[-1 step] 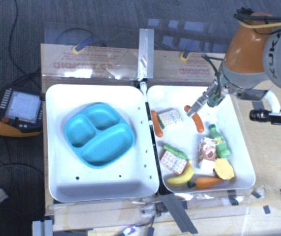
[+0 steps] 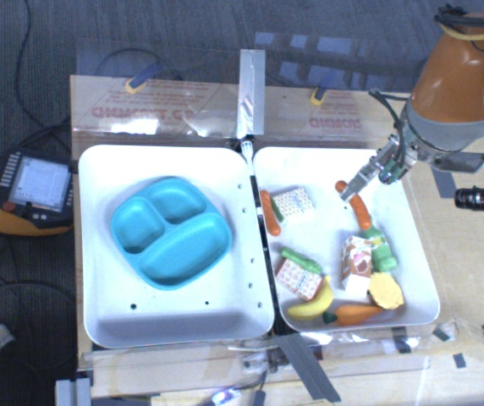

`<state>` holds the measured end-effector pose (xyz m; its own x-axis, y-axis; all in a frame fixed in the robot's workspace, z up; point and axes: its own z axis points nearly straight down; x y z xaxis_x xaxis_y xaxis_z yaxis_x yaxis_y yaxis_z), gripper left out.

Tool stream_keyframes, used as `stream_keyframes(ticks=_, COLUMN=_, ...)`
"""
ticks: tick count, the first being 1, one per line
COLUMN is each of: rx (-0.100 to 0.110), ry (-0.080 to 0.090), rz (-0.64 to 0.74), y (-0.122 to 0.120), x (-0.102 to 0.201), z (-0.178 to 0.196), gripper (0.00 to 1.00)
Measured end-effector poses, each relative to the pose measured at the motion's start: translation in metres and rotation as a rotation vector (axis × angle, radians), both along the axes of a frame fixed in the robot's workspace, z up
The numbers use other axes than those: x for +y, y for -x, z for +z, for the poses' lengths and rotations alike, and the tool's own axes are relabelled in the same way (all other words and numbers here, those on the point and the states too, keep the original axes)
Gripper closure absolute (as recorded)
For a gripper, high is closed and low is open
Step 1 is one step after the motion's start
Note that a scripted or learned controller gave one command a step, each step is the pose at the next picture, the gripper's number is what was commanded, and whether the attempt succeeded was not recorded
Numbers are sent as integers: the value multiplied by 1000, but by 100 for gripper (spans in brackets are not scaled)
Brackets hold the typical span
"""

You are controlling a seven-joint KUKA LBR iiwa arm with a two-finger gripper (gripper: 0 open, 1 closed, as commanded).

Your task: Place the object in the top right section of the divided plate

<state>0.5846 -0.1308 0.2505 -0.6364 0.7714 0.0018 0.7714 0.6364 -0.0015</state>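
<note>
The blue divided plate [image 2: 171, 230] lies in the left bin [image 2: 98, 311], with two small sections at its far side and one large section nearer me. My gripper [image 2: 354, 186] hangs over the far part of the right bin [image 2: 420, 252], reaching in from the right. Its tip sits at the upper end of an orange-red sausage [image 2: 360, 211] that lies slanted on the bin floor. Whether it touches the sausage is unclear from this angle.
The right bin also holds a second orange sausage [image 2: 269, 213] by the dividing wall, a checkered packet [image 2: 294, 201], a green bean [image 2: 301, 260], a red-white packet [image 2: 297, 280], a banana [image 2: 311, 304], a carrot [image 2: 357, 314], a carton [image 2: 358, 257] and a yellow slice [image 2: 386, 293].
</note>
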Motion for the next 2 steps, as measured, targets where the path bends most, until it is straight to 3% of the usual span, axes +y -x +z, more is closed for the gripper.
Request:
stream_keyframes(ticks=1, rx=2, ry=1, rz=123, y=-65, x=33, z=-66, gripper=100)
stream_keyframes(ticks=2, rx=0, ry=1, rz=324, y=-74, x=98, z=-59, gripper=100)
